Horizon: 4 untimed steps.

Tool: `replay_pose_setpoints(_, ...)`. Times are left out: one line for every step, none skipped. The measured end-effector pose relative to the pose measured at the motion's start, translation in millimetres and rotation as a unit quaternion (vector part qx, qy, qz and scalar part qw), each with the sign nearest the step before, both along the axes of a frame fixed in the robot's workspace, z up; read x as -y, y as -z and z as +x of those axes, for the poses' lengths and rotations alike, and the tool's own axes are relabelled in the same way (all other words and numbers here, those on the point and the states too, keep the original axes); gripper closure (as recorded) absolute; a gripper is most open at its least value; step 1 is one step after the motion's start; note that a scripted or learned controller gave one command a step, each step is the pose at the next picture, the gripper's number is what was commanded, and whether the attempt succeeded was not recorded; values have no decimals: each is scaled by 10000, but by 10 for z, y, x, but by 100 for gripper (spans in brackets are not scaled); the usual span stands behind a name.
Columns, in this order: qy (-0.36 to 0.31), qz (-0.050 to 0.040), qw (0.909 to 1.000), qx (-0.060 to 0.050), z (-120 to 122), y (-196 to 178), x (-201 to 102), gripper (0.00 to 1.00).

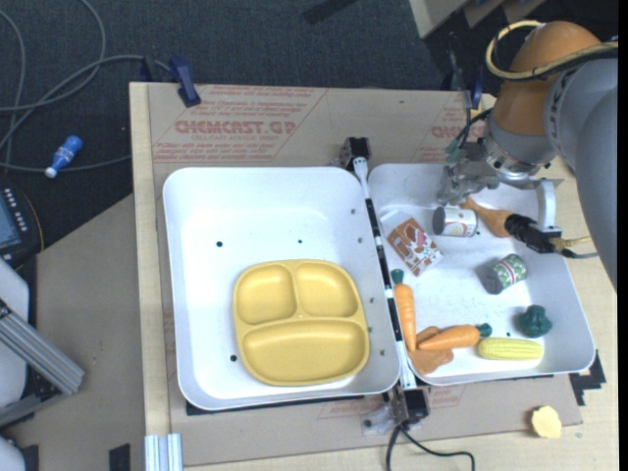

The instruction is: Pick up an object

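End effector (457, 196) low in the right bin (561, 361), over a small can (456, 223).
Its grip state: cannot tell. Carrots (404, 307), corn (509, 348) lie nearer.

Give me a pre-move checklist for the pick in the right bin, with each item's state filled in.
1. Gripper is over the right bin: ok.
2. A target lies close under it, the small can on its side: ok.
3. Can is seen between the fingers: cannot tell.
4. Finger opening: cannot tell.
5. Neighbours stand apart from the can: the snack packet lies just beside it, so not ok.
6. Yellow tray sits in the left bin, away from the pick: ok.
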<state>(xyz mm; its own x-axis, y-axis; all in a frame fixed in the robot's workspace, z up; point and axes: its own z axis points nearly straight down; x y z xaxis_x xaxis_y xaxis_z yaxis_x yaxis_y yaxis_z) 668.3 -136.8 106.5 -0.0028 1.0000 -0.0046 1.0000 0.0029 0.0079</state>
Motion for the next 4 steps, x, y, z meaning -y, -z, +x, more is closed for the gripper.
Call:
replay_pose_setpoints(0,-2,10000,-7,-3,7,-1,0)
replay_pose_setpoints(12,7,10000,-9,-71,185,43,0)
replay_pose_setpoints(4,-4,10000,22,-54,62,43,100)
replay_pose_setpoints(-12,29,10000,-19,-316,-829,-663,100)
